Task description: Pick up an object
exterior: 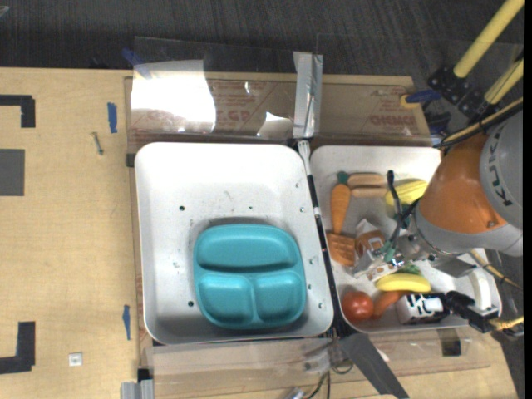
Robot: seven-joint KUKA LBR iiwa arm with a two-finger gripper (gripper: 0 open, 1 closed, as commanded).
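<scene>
A pale wooden bench (58,248) is seen from above, with dark carpet behind it and two shallow white plastic bins set side by side on it. The left bin (166,181) holds a teal moulded plastic tray with three compartments (248,274), lying towards the near wall. The right bin (324,173) is crowded with small toy food. An orange plastic carrot (340,207) lies along its left wall, a tan hot-dog bun (366,181) beside it at the far end, a yellow plastic banana (402,283) near the front and a red plastic tomato (358,306) at the near-left corner.

The gripper (397,243) is lowered into the middle of this pile, just beyond the banana; whether it is open or closed cannot be told.

These pieces are judged light, rigid, smooth and likely slippery. The banana would best be taken across its narrow middle. Close-packed neighbours and the bin walls leave little room.
</scene>
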